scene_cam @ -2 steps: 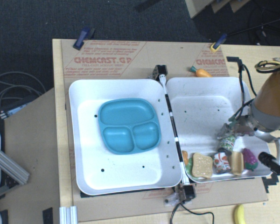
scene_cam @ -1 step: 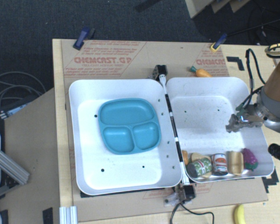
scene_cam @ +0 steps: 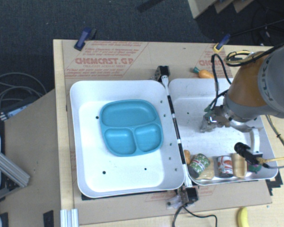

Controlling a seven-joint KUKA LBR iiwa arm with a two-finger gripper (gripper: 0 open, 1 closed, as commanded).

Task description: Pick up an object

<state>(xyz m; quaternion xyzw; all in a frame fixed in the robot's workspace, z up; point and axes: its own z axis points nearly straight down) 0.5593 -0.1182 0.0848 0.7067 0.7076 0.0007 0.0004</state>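
Reaching in from the right, the grey arm [scene_cam: 255, 86] with its orange band hangs over the right bin [scene_cam: 189, 91], and the jaws [scene_cam: 209, 123] sit low over a bare white patch of that bin's floor. Whether they are spread or closed I cannot tell from up here; the metal tip is too small and too crowded by the wrist. Nothing shows between them, so I would not call anything held.

What there is to pick lies along the near edge of the same bin, in a row running left to right: a green and white packet [scene_cam: 199, 163], a tan block [scene_cam: 206, 174] touching it, a red and white can [scene_cam: 225, 165], and a brown piece [scene_cam: 239, 164] beside that. The row lies from the jaws toward the near rim and a little to the right, clearly apart from them, its line running across the reach.

My guess is the packet is the nearest candidate, almost straight below the tip in this view.

A blue divided tray [scene_cam: 131, 126] rests in the left bin [scene_cam: 85, 126], well apart from the jaws.
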